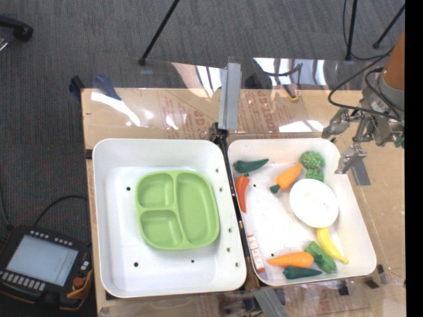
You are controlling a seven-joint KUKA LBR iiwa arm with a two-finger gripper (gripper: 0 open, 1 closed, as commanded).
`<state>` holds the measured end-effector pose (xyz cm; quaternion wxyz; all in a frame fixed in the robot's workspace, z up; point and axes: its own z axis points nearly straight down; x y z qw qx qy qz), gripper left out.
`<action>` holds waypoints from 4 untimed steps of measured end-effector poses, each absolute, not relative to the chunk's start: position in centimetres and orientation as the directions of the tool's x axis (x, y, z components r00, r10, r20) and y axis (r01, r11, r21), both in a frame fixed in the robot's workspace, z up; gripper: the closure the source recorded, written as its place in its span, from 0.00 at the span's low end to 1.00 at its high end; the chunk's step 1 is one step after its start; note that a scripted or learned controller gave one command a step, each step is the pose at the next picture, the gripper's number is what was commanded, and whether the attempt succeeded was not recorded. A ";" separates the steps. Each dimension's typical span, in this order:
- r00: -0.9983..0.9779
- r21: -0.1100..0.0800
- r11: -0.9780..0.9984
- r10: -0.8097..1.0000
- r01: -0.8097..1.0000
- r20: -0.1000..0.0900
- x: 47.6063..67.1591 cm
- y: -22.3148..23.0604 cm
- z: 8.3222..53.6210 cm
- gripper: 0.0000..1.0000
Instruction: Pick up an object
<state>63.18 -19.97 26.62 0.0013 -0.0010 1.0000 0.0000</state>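
The right bin (264,226) holds toy food: a dark green pepper (251,166), a red chili (242,191), an orange carrot (289,177), a broccoli (312,162), a round white plate (314,203), a yellow banana (328,244), a second carrot (291,259) and dark green vegetables (322,256). My gripper (353,164) hangs over the bin's far right rim, just right of the broccoli. Its fingers are open with nothing between them.
The left bin (112,177) holds a light green divided plate (177,210). A grey upright post (229,104) stands behind the gap between the bins. Cables (350,91) run behind the arm. A teach pendant (43,263) lies at the lower left.
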 end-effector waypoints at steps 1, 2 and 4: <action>-0.999 0.005 0.999 0.041 0.041 0.011 64.3 -20.6 14.8 0.00; -0.996 0.001 0.996 0.094 0.094 -0.007 63.9 -16.8 9.2 0.00; -0.992 0.001 0.992 0.126 0.126 -0.008 64.4 -11.4 9.2 0.00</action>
